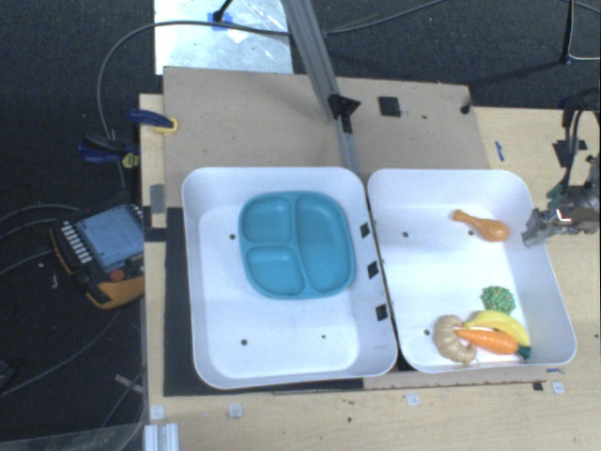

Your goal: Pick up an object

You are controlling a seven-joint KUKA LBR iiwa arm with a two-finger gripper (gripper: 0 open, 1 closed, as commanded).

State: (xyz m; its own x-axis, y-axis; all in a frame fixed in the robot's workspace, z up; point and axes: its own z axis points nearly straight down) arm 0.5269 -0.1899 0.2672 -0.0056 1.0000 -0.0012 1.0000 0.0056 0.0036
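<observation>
Gripper (542,230): low over the right bin's (540,280) right rim, reaching in from the right, beside the drumstick (481,224); grip state cannot be told.

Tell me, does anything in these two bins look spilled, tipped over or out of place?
Nothing stands out. The blue divided plate lies flat in the left bin. In the right bin, a toy drumstick lies alone near the far side, and a carrot, banana, broccoli and a tan piece huddle in the near corner.
</observation>
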